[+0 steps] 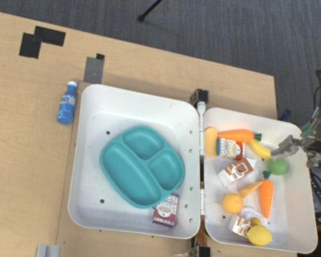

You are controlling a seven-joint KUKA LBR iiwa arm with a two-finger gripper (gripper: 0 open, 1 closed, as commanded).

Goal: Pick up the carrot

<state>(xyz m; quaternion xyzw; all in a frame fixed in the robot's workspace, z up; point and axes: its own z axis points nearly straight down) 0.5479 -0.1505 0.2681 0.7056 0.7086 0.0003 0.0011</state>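
Carrot (266, 197) untouched in right bin (308, 231), just below green ball (277, 166); gripper (286, 145) hovers above ball, holds nothing, finger gap unclear; approach, grasp, lift all left

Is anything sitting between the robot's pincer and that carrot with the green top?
Yes. In the camera view a green ball lies between the pincer and the carrot.

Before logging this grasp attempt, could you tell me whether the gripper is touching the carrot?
Apart: the camera view shows the gripper above the green ball, with the carrot lying lower.
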